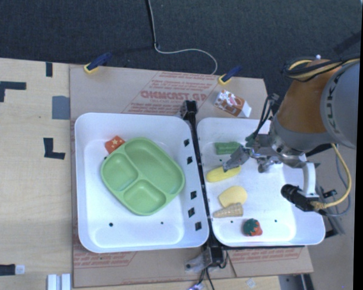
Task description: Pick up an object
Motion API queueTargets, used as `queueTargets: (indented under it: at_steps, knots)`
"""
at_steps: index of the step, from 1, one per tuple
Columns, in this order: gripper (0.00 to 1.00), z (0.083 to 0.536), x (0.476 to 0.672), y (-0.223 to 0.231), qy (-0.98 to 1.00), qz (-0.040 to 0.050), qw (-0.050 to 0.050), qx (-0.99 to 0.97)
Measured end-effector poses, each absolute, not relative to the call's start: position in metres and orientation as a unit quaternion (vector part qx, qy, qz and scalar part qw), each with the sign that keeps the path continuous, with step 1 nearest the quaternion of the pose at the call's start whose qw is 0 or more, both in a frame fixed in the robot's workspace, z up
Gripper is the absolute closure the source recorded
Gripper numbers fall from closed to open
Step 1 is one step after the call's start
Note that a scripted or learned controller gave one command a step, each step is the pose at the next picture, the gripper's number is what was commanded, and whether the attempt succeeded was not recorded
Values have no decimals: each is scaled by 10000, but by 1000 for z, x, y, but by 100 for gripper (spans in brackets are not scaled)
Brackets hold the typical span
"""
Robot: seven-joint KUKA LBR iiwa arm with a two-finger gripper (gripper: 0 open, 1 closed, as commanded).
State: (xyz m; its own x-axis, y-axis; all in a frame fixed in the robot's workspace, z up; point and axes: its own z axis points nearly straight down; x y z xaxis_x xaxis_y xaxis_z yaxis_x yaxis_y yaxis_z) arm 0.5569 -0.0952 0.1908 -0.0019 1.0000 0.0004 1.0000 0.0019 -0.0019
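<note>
In the right bin (pixel 303 232) lie a green block (pixel 226 147), a yellow banana-shaped piece (pixel 217 174), a yellow wedge (pixel 232 195), a tan cone (pixel 228 212) and a red and green strawberry (pixel 252 227). My gripper (pixel 247 163) hangs over the middle of this bin, open, with nothing between its fingers. Its left finger (pixel 232 160) ends just above the banana piece and right beside the green block. The left bin (pixel 85 168) holds a green divided plate (pixel 142 175) and a small red block (pixel 114 144) at the plate's upper left.
A small printed packet (pixel 232 104) lies on the cardboard behind the right bin. A black divider (pixel 195 166) runs between the two bins. Black and yellow cables (pixel 310 199) hang from the arm over the right bin's right side.
</note>
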Motion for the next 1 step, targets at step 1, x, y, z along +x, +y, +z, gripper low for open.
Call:
queueTargets:
  at_steps: [1]
  knots:
    - [0,183,492,-58,-7076,19,31,-7066]
